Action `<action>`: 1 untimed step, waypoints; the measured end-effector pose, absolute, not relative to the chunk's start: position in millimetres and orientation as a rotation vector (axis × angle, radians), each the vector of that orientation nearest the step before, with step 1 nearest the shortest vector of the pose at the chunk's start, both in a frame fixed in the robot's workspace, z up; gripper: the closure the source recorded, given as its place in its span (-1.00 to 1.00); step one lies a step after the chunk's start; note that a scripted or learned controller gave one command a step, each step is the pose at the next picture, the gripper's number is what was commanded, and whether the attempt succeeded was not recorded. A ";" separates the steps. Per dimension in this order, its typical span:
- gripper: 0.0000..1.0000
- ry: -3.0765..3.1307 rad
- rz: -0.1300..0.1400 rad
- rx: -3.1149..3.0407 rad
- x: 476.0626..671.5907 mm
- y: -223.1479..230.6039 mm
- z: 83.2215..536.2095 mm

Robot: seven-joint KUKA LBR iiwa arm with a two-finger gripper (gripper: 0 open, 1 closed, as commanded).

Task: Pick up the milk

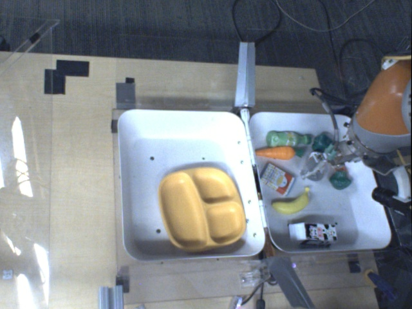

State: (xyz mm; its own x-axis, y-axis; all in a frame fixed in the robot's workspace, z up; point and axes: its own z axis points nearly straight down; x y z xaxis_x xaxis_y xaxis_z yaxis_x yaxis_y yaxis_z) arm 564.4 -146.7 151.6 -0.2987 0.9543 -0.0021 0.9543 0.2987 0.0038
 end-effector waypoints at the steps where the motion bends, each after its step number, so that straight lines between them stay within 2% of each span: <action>1: -1.00 2.625 0.006 1.710 607.3 -193.2 88.1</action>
